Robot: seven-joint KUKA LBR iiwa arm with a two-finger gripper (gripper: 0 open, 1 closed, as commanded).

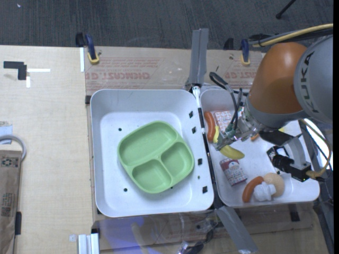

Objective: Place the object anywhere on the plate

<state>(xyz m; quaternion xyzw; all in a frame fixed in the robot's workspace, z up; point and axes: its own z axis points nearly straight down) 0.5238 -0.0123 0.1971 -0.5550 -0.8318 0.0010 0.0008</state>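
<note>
A green three-compartment plate (154, 156) lies in the middle of the left bin (106, 142) with nothing on it. My gripper (226, 138) is low in the right bin (302, 194), near that bin's left wall. It hangs just above a yellow banana (233, 153) and right of an orange sausage (211, 126). The wrist and its orange band (278, 78) cover the bin's back part.
The right bin also holds a red and white packet (233, 172), a second orange sausage (252, 188) and a white lumpy object (266, 187) at the front. A grey divider post (198, 57) stands between the bins at the back. Cables (288, 160) trail on the right.
</note>
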